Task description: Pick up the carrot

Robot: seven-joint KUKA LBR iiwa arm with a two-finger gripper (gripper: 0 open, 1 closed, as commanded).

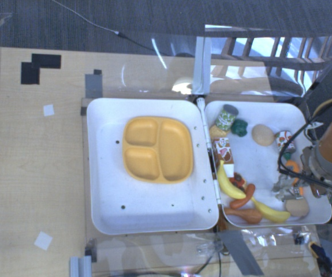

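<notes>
Lying along front wall of right bin [313, 117], carrot [245, 215] sits just beside long banana [269, 211], below short banana [231, 186]. Red-orange piece [242, 201] rests between short banana and carrot. Gripper [285, 184] hovers right of carrot, apart from it, near beige lump [297, 207]; pincer opening cannot tell, nothing seen held. Judged: toy carrot, light, rigid, smooth, likely slippery. Best hold across thick middle, since bin wall and banana crowd its sides.

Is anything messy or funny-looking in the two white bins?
Yes. The toy food is all jumbled in the right bin, with two bananas and the carrot heaped in its near-left corner. The yellow divided plate in the left bin holds no food.
</notes>
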